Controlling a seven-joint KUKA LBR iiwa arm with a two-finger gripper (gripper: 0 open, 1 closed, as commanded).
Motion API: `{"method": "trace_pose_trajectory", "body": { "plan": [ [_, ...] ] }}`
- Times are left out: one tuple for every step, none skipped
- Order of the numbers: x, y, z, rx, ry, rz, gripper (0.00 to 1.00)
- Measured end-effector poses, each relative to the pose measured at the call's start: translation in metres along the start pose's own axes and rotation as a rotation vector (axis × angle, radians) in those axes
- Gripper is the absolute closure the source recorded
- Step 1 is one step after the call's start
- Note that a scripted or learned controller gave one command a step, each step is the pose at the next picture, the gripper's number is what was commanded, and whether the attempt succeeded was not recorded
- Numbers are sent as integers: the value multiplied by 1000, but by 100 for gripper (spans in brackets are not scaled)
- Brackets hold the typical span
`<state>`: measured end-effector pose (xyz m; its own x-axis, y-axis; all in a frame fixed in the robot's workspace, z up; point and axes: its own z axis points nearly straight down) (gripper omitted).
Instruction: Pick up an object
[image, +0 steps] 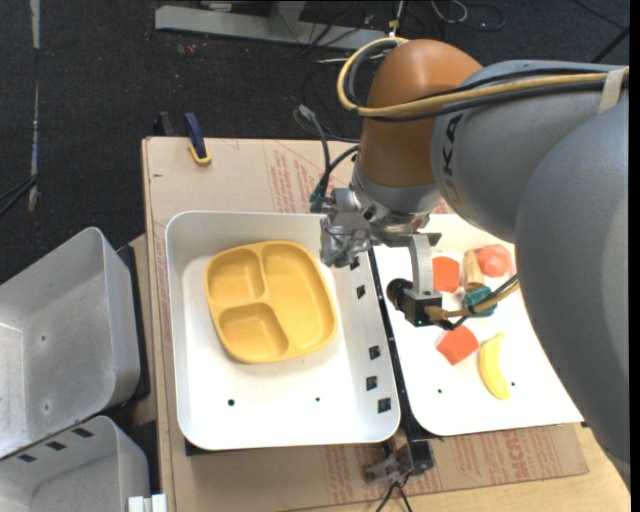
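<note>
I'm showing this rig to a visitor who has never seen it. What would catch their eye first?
First, the big grey arm with its orange band, reaching in from the right and covering much of the right bin. Next, the yellow three-compartment plate lying alone in the left bin. Then the small cluster in the right bin: a banana and orange and pink blocks near it.

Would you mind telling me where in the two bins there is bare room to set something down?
The left bin has a bare strip along its near edge, below the yellow divided plate. In the right bin, only the near corner below the banana is bare; the toys crowd by the gripper.
</note>
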<state>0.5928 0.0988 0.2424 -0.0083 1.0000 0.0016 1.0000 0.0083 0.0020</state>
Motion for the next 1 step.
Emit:
{"method": "trace_pose_trajectory", "body": {
  "plan": [
    [-4, -1, 0, 2, -2, 5, 0]
  ]
}}
